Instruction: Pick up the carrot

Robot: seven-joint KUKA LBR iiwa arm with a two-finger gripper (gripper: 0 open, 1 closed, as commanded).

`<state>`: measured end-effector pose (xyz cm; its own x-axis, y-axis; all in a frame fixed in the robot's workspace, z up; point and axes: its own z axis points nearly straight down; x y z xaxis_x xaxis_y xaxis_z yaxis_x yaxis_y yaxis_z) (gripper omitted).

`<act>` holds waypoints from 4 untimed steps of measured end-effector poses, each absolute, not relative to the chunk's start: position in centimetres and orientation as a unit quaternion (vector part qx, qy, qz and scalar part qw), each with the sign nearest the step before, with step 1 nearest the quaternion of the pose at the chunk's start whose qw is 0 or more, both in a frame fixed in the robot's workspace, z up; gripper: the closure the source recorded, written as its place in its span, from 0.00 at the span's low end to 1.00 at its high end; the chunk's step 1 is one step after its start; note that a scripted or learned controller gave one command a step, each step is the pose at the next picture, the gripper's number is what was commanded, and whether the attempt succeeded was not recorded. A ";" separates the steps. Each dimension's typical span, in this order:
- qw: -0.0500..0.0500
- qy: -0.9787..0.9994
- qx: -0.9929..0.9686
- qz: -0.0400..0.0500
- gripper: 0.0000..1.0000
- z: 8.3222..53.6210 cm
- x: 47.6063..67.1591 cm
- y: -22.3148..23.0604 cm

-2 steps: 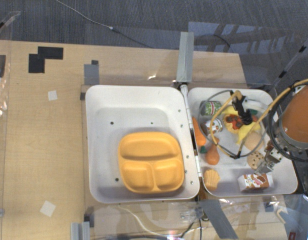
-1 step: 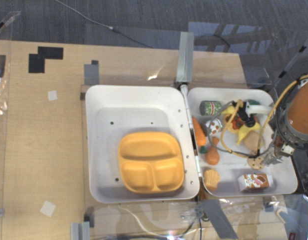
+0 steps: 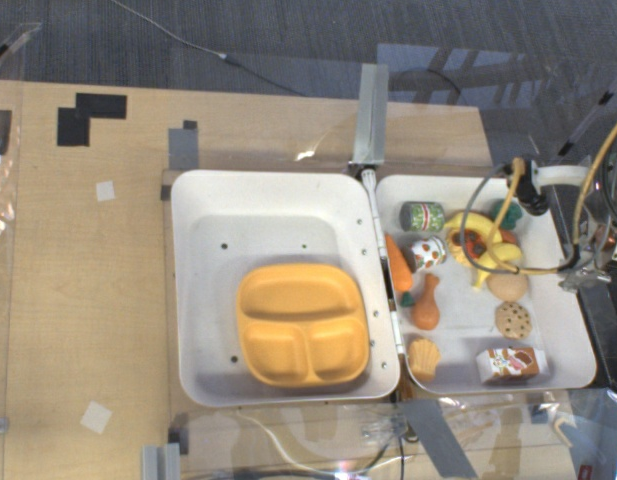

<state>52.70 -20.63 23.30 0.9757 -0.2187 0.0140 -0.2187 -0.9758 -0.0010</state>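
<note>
Carrot: orange tapered toy carrot (image 3: 395, 261); lying lengthwise against the left wall of the right shallow white plastic bin (image 3: 571, 336), touching or almost touching that wall; which of the two cannot be told
Left of the carrot: the two bins' meeting rims, then the left shallow white plastic bin (image 3: 193, 268); yellow-orange three-compartment plastic plate (image 3: 303, 323) in that bin's near half, well apart from the carrot; bare floor around the plate's far side
Right of the carrot: small red-and-white round jar (image 3: 428, 255) just beside it; orange-brown toy drumstick (image 3: 426, 303) just beside its near end; a narrow gap only on this side
Beyond the carrot: green cylindrical tin (image 3: 421, 216) on its side, near the far tip; short bare strip of bin floor between the two
Nearer than the carrot: pale ridged biscuit-shaped piece (image 3: 423, 354), apart from it
Farther right of the carrot: yellow toy banana bunch (image 3: 483, 238) under a black cable loop (image 3: 475, 206); round speckled cookie (image 3: 512, 319); small red-and-white carton (image 3: 511, 364)
Gripper (image 3: 585, 268): grey, at the right bin's right rim, well apart from the carrot, across the whole bin; open or closed cannot be told
Room above the carrot: unobstructed
</note>
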 end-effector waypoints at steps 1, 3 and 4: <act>-0.003 -0.187 0.982 -0.004 1.00 10.4 49.4 -19.8; 0.001 -0.103 0.995 0.009 1.00 33.8 52.3 -20.7; -0.003 -0.133 0.991 -0.004 1.00 17.8 50.8 -20.4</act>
<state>50.80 -20.40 17.82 0.9645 -0.2640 -0.0086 -0.2640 -0.9645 -0.0057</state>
